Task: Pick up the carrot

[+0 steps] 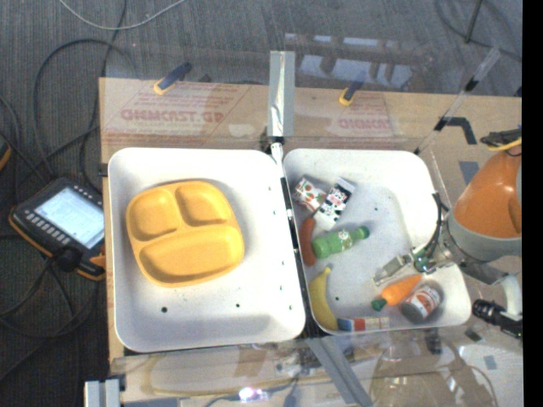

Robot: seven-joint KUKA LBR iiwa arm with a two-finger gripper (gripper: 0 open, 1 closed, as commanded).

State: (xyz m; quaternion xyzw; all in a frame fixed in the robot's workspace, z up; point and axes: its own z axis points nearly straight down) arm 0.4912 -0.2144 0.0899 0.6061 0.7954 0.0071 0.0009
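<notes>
The gripper (399, 268) hangs low in the right bin (399, 164), its two thin fingers apart with nothing between them. The carrot (397, 292) lies just below them, touching a small can (422, 302). To grab it well, I think the fingers should come down across the carrot's middle (not the green end). The bin wall is close, so there is more room toward the green bottle (339, 241).

A dark grey ribbed carpet floor (170, 49) surrounds the pale wooden counter (246, 108), with thin black and white cables (76, 11) looping across it. At the left, a black-and-orange handheld control pendant (59, 223) with a lit screen lies on the floor.
</notes>
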